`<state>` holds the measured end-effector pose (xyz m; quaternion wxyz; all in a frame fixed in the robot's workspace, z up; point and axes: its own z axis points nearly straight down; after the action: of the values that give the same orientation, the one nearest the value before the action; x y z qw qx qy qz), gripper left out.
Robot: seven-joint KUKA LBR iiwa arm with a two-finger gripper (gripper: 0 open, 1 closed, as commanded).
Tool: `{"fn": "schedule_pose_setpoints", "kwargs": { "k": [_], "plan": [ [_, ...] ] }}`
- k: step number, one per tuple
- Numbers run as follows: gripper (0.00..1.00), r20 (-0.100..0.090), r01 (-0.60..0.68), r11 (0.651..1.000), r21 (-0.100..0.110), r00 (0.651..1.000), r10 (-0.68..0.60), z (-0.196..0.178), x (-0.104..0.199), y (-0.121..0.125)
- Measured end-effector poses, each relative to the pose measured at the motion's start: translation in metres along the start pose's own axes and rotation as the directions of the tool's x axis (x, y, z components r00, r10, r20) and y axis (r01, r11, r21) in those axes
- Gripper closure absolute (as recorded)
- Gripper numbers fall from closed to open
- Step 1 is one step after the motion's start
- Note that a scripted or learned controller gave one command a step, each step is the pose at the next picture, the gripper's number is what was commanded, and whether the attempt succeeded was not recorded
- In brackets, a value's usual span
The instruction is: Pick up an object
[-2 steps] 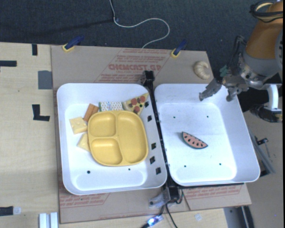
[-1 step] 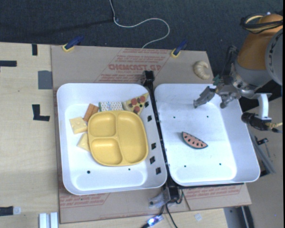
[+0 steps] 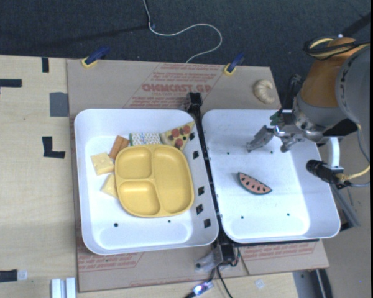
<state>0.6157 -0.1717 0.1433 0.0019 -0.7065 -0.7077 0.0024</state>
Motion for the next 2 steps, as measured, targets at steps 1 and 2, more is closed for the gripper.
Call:
{"fn": "schedule_pose_setpoints", "kwargs": {
  "k": [1,2],
  "plan": [
    [0.00,-0.001,0.001,1.000,0.001,1.000,-0.001,0.055,0.002,-0.001],
    [1.00,-0.001,0.001,1.000,-0.004,1.000,-0.001,0.041,0.002,0.000]
  ]
}}
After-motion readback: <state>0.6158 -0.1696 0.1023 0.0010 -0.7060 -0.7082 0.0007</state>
